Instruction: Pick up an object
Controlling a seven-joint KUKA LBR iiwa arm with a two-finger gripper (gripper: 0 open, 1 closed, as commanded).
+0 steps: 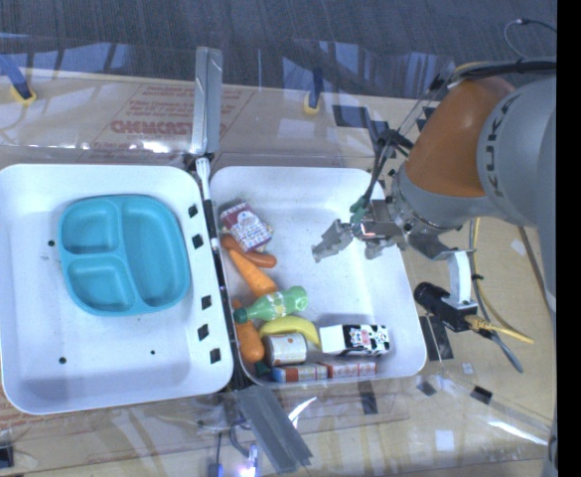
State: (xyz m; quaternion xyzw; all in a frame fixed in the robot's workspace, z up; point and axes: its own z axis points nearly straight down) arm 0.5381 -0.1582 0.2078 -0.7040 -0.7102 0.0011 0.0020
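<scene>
Parting at the fingers, dull grey metal, with nothing showing between them. Hanging as a gripper above bare, smooth white floor in the upper middle of the right bin, apart from every object there.

Lying clustered along that bin's left and near walls: a crinkled red packet at the top, a tapered orange carrot just below it, then a translucent green bottle on its side. Touching the bottle, a curved yellow banana, partly covering a small can. Sitting just right of the banana, a boxy carton in black-and-white cow patches. Peeking out beneath these, a long flat pack, its print too small for reading.

Resting in the left bin, well apart from all this, a glossy blue plate with three rounded compartments.

Reaching in from the right, a bulky grey arm with a rounded orange band, cut off at the edge and hiding part of the bench.
</scene>
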